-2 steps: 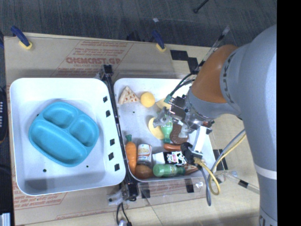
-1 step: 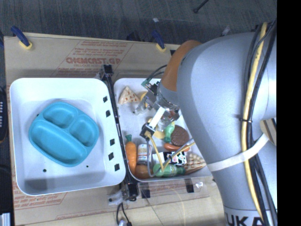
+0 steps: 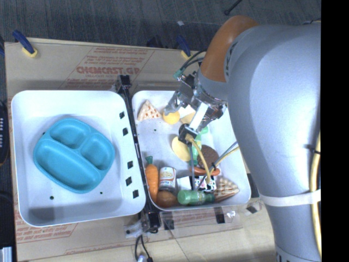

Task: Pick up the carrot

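carrot: [image 3: 152,180] lies in the right bin [image 3: 159,140], lengthwise along its left wall, green top pointing to the far side, near the front corner.
neighbours: a small can [image 3: 167,178] is seen just beside the carrot on its right, likely touching; a brown item [image 3: 166,198] sits at the carrot's near end; a green item [image 3: 194,197] is laid along the front wall past that.
gripper: [image 3: 188,107] is held over the far half of the right bin, well apart from the carrot; whether it is open or closed cannot be told from this view. Nothing is seen gripped.
under gripper: yellow pieces [image 3: 181,148] and a sandwich wedge [image 3: 147,112] are placed near it, so the wrong item is closer than the target.
progress: judged as approach not yet made; carrot untouched.
risk 1: carrot is wedged between wall and can, so little room is left for a grip across its width; the can could be knocked or caught instead.
risk 2: the bin wall could be struck on descent at that corner.
risk 3: a tapered, smooth body is likely to slip if gripped near the tip.
left bin: [image 3: 32,111] a blue divided plate [image 3: 74,153] is held there, not involved.
worktop: [image 3: 82,59] bins are seated side by side on it.
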Robot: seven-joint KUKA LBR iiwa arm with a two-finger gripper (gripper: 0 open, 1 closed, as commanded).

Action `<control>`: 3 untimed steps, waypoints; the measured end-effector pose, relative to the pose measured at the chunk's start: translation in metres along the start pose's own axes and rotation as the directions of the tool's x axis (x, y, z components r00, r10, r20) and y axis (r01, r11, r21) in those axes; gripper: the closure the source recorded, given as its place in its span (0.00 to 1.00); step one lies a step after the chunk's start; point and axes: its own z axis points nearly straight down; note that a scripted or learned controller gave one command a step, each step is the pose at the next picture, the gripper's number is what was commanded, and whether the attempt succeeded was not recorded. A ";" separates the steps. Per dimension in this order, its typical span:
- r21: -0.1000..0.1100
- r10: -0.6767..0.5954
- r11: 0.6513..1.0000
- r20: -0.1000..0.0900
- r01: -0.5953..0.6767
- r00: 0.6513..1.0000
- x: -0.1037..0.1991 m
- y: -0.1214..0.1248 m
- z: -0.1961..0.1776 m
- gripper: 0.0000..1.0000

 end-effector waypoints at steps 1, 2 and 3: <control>0.007 0.108 0.994 0.007 -0.108 0.994 -0.036 -0.001 0.106 0.00; 0.014 0.095 0.995 0.008 -0.095 0.995 -0.034 -0.002 0.095 1.00; -0.008 0.093 0.996 -0.003 -0.093 0.996 -0.019 0.040 -0.066 1.00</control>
